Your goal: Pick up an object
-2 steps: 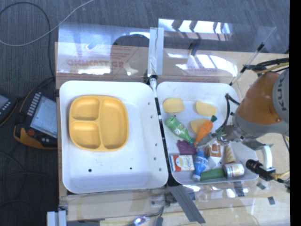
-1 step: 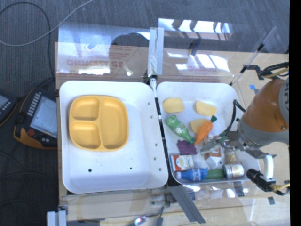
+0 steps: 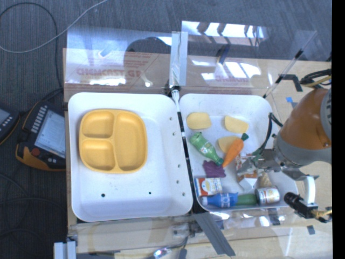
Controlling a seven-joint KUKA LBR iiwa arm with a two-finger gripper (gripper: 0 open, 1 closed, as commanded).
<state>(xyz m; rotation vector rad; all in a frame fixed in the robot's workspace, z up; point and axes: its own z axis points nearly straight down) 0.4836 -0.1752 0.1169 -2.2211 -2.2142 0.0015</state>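
The right bin (image 3: 264, 104) holds several small items. Two pale yellow pieces (image 3: 198, 121) (image 3: 236, 124) lie at its back, with a third yellow piece (image 3: 228, 143) beside an orange carrot (image 3: 233, 153). A green bottle (image 3: 205, 147) and a purple piece (image 3: 214, 169) lie near the middle. Along the front wall are a red-and-white packet (image 3: 210, 186), a blue bottle (image 3: 221, 200), a green tube (image 3: 246, 199) and a silver can (image 3: 268, 195). My gripper (image 3: 249, 166) is low in this bin, just right of the carrot and above the can.
The left bin (image 3: 129, 198) carries a yellow divided plate (image 3: 113, 140). A clear wall stands behind both bins. The arm's orange band (image 3: 306, 124) hangs over the right bin's right edge. A teach pendant (image 3: 40, 136) lies on the floor to the left.
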